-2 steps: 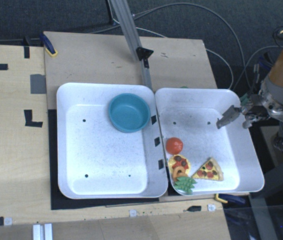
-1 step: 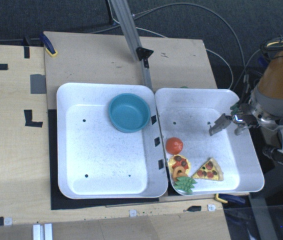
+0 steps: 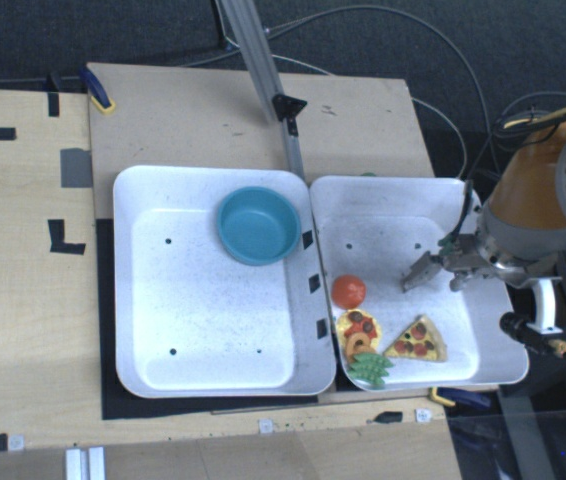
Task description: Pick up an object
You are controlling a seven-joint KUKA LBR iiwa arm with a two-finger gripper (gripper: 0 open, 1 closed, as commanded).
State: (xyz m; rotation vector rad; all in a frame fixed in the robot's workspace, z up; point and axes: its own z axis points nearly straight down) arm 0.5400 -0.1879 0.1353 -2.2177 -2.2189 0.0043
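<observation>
tool hung low in right bin, fingers look spread, nothing pinched | toys clumped just ahead and below it: tomato, pizza slice | blue bowl parked well beyond, left bin | pizza probably easiest grab

Blue bowl sits upright in the left bin, up in its far right corner, nothing in it. The rest is toy food in the near left part of the right bin: a red tomato by the left wall, a yellow-and-red piece just nearer than it, a green leafy bit touching that one's near side, and a pizza slice lying flat just right of those two.
</observation>
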